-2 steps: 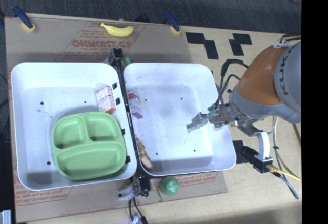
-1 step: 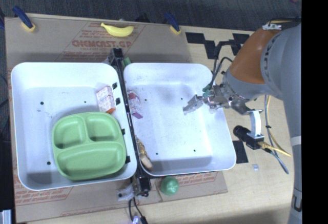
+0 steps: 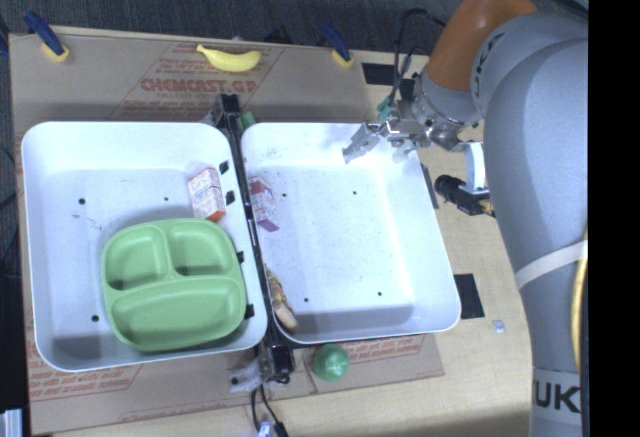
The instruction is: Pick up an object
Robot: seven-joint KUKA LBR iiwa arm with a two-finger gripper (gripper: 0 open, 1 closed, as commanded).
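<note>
The small packet (image 3: 262, 202) lies at the right bin's (image 3: 400, 255) left edge, not yet picked; the end effector (image 3: 372, 138) hovers above the bin's far rim, holding nothing, fingers slightly spread.

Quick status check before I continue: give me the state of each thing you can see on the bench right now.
Claw: over the right bin's far edge, nothing seen between its fingers.
Green tray: flat in the left bin, right side up.
Small carton: lying in the left bin beside the tray.
Wrapper: lying by the right bin's left wall.
Banana: outside the bins, on the cardboard.
Green ball: outside the bins, at the front.
</note>
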